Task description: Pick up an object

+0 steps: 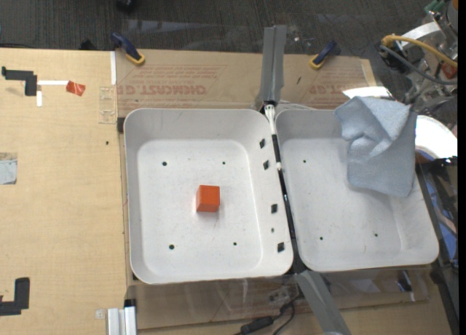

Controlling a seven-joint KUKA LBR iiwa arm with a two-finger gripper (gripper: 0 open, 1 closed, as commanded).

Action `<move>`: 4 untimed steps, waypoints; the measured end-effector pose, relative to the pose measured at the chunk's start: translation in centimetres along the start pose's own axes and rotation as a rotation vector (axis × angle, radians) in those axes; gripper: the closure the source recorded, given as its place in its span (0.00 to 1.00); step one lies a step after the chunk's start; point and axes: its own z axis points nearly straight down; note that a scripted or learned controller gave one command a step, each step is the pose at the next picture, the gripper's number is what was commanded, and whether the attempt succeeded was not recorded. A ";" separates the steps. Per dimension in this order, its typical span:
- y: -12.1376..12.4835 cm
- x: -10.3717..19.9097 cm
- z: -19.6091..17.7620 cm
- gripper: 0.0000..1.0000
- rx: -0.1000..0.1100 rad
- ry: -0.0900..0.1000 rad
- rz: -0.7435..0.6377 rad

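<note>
The arm sits by the grey-blue cloth in one bin, and I cannot tell if its gripper is apart or together, so I think it must next grab that close cloth or reach far across to the orange block.
</note>
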 end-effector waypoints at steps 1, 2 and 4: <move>-0.1 0.5 -2.5 1.00 -0.001 0.001 0.000; 1.2 -4.8 -5.9 1.00 0.000 0.001 0.004; 5.4 -0.2 -6.2 1.00 0.001 0.000 -0.003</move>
